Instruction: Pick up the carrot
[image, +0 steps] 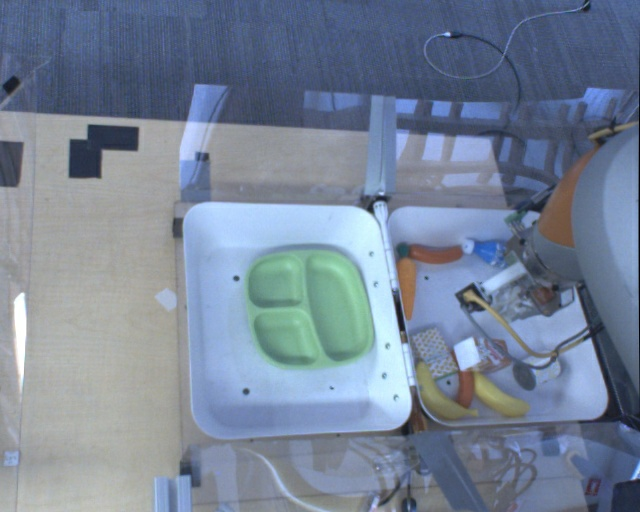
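**Carrot against the left wall of the right bin, end effector above the bin's right half**

The bench (100, 320) bears two white bins side by side. The left bin (215, 390) holds one thing: a green plate (305, 305) with three compartments, lying near the bin's middle.

The right bin (575, 390) is crowded. The carrot (406, 287) lies along its left wall, near the far left corner, narrow end toward the near edge. Just beside the carrot's far end a red-orange sausage (435, 254) lies crosswise by the far wall, with a blue and white tube (485, 248) next to it. A checkered packet (432, 345) sits near the middle, and a white block (467, 353) lies to its right. At the near edge lie two bananas (440, 392) (500, 396) with a small red sausage (465, 386) between them.

The end effector (515, 295) hangs over the right half of this bin, well apart from the carrot. Whether it is apart or together, I cannot tell.
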